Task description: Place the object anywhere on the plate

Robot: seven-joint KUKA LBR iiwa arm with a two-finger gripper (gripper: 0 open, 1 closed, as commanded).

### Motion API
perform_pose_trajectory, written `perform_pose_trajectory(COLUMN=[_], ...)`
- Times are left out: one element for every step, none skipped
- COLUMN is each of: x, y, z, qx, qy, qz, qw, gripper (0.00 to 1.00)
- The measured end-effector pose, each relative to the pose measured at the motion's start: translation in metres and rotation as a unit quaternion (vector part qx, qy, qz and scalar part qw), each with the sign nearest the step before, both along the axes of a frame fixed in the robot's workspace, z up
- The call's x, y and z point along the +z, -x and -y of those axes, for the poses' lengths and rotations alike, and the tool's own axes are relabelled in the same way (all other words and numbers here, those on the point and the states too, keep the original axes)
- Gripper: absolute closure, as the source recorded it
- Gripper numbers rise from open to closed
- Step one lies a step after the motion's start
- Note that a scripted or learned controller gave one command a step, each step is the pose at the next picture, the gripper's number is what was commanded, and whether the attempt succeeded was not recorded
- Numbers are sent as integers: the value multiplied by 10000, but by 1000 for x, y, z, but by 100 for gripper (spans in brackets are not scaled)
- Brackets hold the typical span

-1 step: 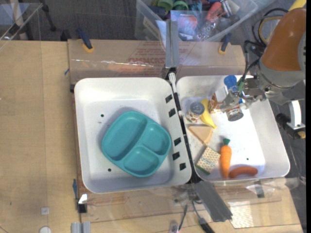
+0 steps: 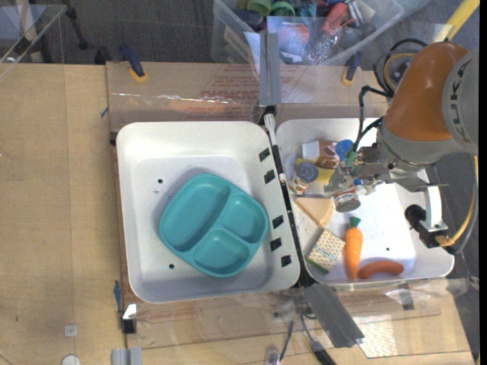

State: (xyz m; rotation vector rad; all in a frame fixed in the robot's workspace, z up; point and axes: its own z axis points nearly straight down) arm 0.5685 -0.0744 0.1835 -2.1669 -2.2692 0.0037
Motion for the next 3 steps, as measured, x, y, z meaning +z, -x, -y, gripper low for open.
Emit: perform_pose_trajectory(x=[0,-26,-34], y=[6,6,12], z=[-87,-147,-151], qx=[249,-276,-250], qy=[-2,37,28], qz=[-4,165,47], qw=[9997,9995,9997], gripper=[100,100,0])
